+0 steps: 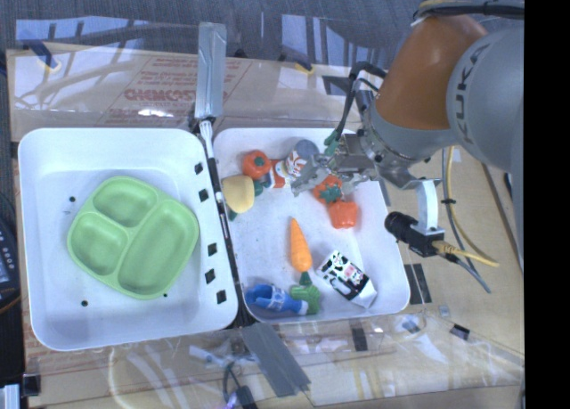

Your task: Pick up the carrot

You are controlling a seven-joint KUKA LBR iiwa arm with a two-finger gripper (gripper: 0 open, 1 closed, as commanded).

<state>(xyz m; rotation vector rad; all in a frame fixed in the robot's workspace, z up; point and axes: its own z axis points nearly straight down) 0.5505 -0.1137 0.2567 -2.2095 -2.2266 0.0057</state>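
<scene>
From my station, nothing of the pick looks done yet; the small orange plastic carrot with a green leafy top [300, 251] lies loose on the floor of the right-hand shallow white bin [267, 144], near its middle, with bare floor all round its orange body. My metal two-finger gripper [313, 174] sits over the far part of that bin, among the clutter by the round orange-red toy with a green stem [256, 165] and the red-orange blocky toy [342, 211], well apart from the carrot; I see nothing between its fingers, and I cannot tell whether they stand apart or together.

The carrot's long axis runs nearly along the bin's near-far line, tilted slightly; the narrow tip points to the far wall, the green top to the near wall, just beside the blue toy bottle [272, 300].

I judge the whole approach, descent and closing are left.
</scene>
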